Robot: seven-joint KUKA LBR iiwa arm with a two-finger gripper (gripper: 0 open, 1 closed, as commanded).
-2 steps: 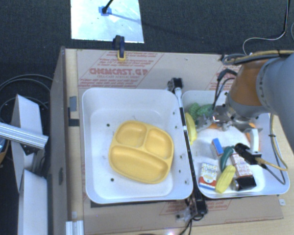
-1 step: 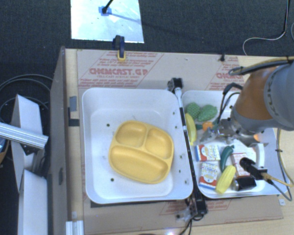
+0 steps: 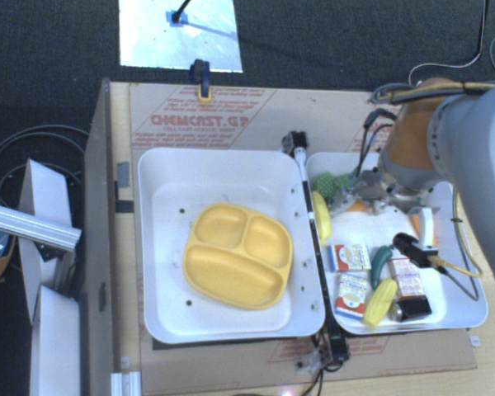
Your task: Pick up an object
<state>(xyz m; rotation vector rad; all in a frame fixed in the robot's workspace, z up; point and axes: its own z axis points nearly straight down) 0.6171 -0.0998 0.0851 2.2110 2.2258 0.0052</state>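
Gripper (image 3: 371, 190) low in right bin (image 3: 462, 308) beside green toy (image 3: 334, 186); jaw state unclear. Corn cob (image 3: 379, 300) lies diagonal among cartons (image 3: 351, 258). Yellow divided tray (image 3: 238, 255) fills left bin (image 3: 161, 221).

Small toys (image 3: 378, 299) (mixed, jumbled) crowd the right bin (image 3: 470, 304).

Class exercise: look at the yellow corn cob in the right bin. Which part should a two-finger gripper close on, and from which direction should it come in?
Grip the corn cob across its middle, coming straight down from above. It lies flat and tilted near the right bin's front edge, so its narrow width probably suits the fingers better than its length. Turn the fingers crosswise to its long axis; the small box and dark item crowd its sides.
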